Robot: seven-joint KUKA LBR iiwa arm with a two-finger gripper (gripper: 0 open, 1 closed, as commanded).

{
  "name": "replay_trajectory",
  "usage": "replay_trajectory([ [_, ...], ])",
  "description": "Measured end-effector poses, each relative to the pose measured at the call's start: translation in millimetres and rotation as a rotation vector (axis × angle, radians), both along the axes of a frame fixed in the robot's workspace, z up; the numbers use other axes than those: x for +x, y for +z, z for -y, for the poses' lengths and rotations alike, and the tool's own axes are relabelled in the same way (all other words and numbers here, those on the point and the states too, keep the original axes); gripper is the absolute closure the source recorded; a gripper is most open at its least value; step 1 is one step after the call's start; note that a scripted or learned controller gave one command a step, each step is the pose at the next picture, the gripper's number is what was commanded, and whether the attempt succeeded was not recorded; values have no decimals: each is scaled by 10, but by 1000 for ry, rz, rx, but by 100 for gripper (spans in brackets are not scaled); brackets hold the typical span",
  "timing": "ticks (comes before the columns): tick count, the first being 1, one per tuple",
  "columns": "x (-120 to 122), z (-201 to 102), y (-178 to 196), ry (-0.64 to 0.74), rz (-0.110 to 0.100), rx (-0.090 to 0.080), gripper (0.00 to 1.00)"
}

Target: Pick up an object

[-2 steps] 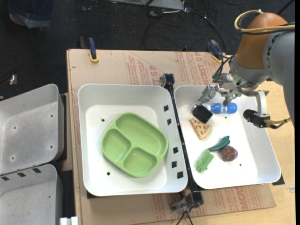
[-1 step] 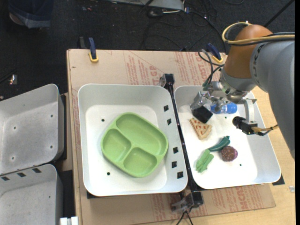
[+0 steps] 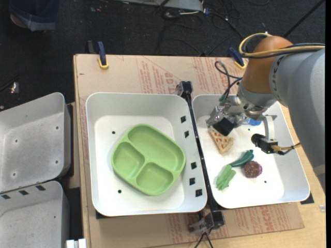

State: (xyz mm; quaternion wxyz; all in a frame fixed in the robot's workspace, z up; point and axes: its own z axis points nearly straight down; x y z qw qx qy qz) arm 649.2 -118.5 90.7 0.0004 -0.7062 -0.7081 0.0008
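Three small things lie in the right bin (image 3: 289, 187): a waffle wedge (image 3: 221, 140), a green vegetable (image 3: 231, 169) and a dark berry (image 3: 253, 169). The gripper (image 3: 223, 125) hovers at the wedge's twelve o'clock edge, in approach; its jaw state I cannot tell. Next move: descend squarely over the wedge.

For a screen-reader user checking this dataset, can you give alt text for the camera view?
A grey robot arm reaches in from the right, its gripper low over a waffle-like toy wedge in the right white bin. That bin also holds a green leafy toy and a dark red round toy; the left bin holds a green divided plate.
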Motion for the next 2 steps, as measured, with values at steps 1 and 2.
replay_trajectory([
  [1,10,1,122,0,4,-1,100],
  [2,2,82,595,-4,6,-1,100],
])
